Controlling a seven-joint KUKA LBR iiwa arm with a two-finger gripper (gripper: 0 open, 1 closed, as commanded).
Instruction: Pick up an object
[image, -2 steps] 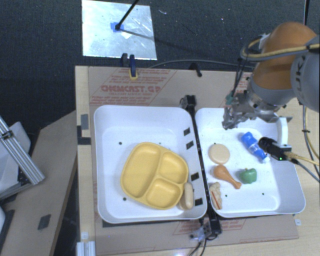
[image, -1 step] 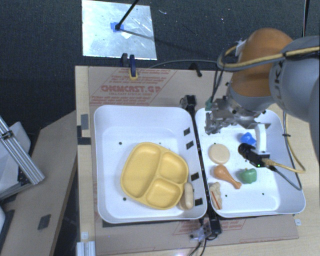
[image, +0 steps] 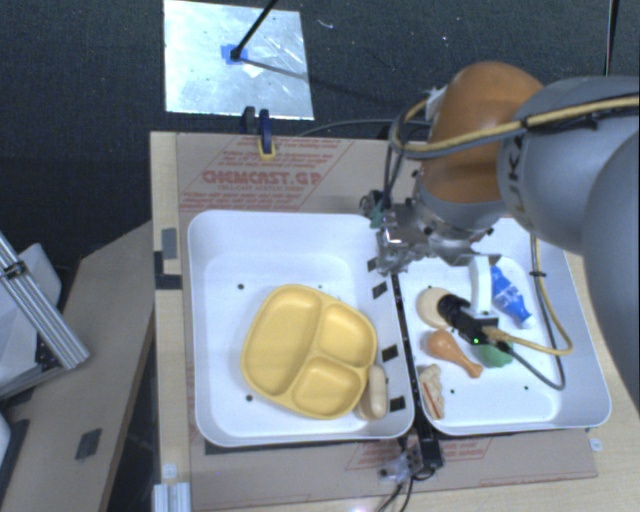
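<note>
Likeliest pick, by judgement: toy drumstick (image: 452, 352), lying flat and loose in the right bin (image: 525, 398), clear on most sides. Touching its far side, a tan disc (image: 430, 302); just right of it a green piece (image: 498, 357); nearer the camera a sandwich wedge (image: 432, 388); beyond it a blue-and-white tube (image: 505, 290). Gripper (image: 392, 248) hangs well beyond the drumstick, over the bins' shared wall; its opening cannot be told, nothing seen held. Left of the drumstick, the left bin (image: 270, 240) holds a yellow divided tray (image: 308, 350) and a bread roll (image: 375, 392)
</note>
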